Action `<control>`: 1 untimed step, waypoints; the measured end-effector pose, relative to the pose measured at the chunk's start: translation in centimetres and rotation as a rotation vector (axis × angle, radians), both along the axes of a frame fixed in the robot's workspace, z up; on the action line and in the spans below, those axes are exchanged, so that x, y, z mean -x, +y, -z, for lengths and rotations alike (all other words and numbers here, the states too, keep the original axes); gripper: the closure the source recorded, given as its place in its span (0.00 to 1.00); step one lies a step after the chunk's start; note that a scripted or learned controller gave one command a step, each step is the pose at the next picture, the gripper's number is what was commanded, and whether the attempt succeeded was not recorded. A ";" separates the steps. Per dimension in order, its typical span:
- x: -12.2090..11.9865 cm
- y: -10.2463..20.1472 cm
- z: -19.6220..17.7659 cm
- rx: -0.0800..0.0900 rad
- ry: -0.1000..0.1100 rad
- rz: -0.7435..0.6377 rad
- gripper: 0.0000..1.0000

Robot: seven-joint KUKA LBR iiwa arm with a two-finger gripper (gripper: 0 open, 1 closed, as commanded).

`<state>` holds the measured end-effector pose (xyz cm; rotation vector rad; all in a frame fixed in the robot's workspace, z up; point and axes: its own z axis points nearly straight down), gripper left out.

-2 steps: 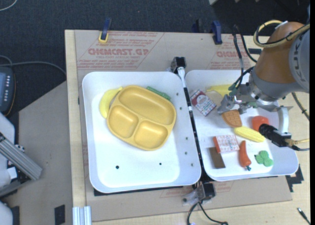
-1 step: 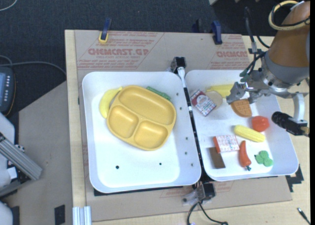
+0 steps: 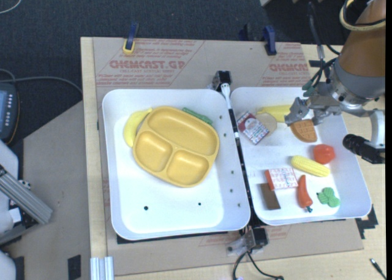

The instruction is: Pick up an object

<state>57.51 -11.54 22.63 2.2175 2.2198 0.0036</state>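
I have the gripper [image 3: 304,115] low over the far end of the right bin [image 3: 354,202], coming in from the right side of the camera view, with the grey wrist and the orange band above it; the thing I judge it is going for is the brown waffle-like toy [image 3: 304,130], which lies right under and just on the near side of the fingers [image 3: 296,113], so close that the two seem to touch, though I cannot tell whether there is contact; whether the fingers stand apart or together I cannot tell either, since the dark metal of the hand hides the gap, and nothing shows clearly between them, so I would not call it held; the waffle-like toy is a rounded wedge with no strong long axis, its broad end toward the near rim; just beyond it on the far-left side lies a yellow banana-like piece [image 3: 274,112], running left to right, and to the near right sits the red tomato [image 3: 323,153], a little apart; the corn cob [image 3: 310,166] and the red-and-white packet [image 3: 251,127] lie further off; my judgement is that the move turns on a short drop straight down with hardly any sideways shift; the left bin [image 3: 116,150] with its yellow tray [image 3: 176,146] is well apart and plays no part.
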 end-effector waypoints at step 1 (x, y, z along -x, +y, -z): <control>2.3 4.1 -0.1 -0.003 0.008 -0.002 1.00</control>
